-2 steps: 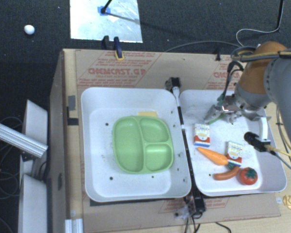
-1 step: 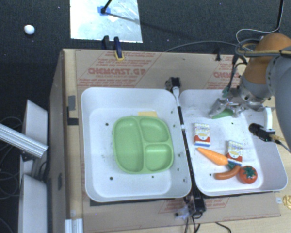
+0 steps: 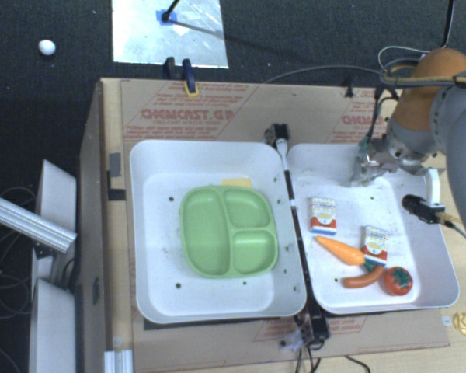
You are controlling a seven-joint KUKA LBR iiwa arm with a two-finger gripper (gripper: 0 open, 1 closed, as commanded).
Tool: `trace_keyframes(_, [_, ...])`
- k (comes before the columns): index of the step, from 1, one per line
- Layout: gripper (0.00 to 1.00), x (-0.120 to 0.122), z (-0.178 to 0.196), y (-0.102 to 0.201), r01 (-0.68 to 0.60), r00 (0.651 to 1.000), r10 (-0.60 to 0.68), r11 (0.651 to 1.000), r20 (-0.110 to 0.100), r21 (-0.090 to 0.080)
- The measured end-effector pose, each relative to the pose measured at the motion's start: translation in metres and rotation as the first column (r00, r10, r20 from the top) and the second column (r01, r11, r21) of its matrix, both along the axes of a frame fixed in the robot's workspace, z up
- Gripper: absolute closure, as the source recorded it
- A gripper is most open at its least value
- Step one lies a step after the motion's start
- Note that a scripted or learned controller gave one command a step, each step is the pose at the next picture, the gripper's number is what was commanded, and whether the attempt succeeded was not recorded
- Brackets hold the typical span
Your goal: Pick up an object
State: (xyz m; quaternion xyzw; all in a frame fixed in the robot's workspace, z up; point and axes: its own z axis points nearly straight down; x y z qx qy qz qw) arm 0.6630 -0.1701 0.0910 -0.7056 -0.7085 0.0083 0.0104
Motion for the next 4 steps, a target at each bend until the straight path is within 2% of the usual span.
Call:
trace_keyframes(1, [0.00,0.000,0.000,0.001,0.000,1.000,0.000,1.000,-0.001,0.002])
trace_keyframes(2, [0.00,0.004,-0.004,-0.027,0.000,1.000,0.000,1.000,-0.005,0.026])
trace_keyframes(3, [0.00,0.005,-0.004,-0.027,-0.003,1.000,0.003,1.000,0.001,0.022])
trace_keyframes(4, [0.00,0.006,-0.006,0.003,-0.001,1.000,0.001,1.000,0.030,-0.003])
